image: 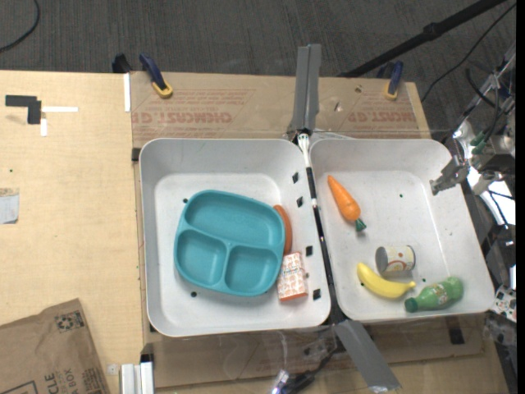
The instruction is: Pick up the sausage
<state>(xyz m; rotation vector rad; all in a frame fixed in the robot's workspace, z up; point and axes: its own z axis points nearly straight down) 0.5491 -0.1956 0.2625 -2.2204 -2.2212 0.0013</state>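
Sausage [283, 224], the orange-brown piece in the left bin [164, 167], lies along the right side of the teal divided plate [228, 243], touching or tucked just against its rim, with a small pink-and-white carton [292, 277] just below it near the bin's inner wall. Only a narrow strip of it shows past the plate, so how much is free to grasp is hard to judge. The right bin [435, 220] carries a carrot [344, 199], a banana [383, 281], a small can [395, 259] and a green bottle [435, 295]. The end effector [447, 179] sits at the right bin's far right rim, well apart from the sausage; whether it is apart or together I cannot tell, since it is small and blurred there. The task looks to be at its very start, with the approach not yet made. The next move calls for crossing both bins to the left one, lining up over the thin gap between plate and bin wall, and descending without catching the plate rim or the carton.
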